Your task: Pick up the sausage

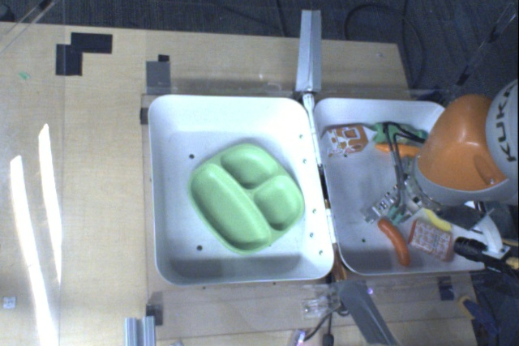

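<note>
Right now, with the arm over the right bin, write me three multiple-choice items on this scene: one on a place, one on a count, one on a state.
1. Where does the sausage lie?
A. In the right bin, near its front edge
B. On the green plate
C. On the bench outside the bins

2. How many compartments does the green divided plate have?
A. Two
B. Three
C. Five

3. What is the state of the sausage?
A. Lifted above the bin
B. Lying on the bin floor
C. Standing on end

Key: 1 A, the red-orange sausage rests low in the right bin beside a small packet. 2 B, one long section and two smaller ones show. 3 B, it lies flat, with the gripper just above it.
</note>
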`<action>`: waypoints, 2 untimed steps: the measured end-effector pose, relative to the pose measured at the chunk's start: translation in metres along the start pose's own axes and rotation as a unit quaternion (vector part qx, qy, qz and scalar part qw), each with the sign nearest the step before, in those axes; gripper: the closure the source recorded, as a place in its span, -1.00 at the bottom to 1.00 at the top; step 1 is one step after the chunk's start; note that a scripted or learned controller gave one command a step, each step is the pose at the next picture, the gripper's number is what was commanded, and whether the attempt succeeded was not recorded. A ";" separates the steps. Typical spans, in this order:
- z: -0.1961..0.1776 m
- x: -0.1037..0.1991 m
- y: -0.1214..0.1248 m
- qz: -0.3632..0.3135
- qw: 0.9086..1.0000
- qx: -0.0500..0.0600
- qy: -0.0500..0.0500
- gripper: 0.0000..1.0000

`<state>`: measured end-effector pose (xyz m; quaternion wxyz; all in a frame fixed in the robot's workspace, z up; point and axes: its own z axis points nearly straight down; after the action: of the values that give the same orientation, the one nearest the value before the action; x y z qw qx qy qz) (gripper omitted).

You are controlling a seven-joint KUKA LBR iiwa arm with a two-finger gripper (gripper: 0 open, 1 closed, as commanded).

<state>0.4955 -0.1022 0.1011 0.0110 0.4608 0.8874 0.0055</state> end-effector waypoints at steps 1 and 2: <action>0.000 0.000 0.000 0.000 1.000 0.000 0.000 -1.00; 0.012 0.012 0.003 0.068 0.998 0.005 0.002 -1.00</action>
<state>0.4910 -0.0903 0.0892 0.0063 0.5198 0.8543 0.0024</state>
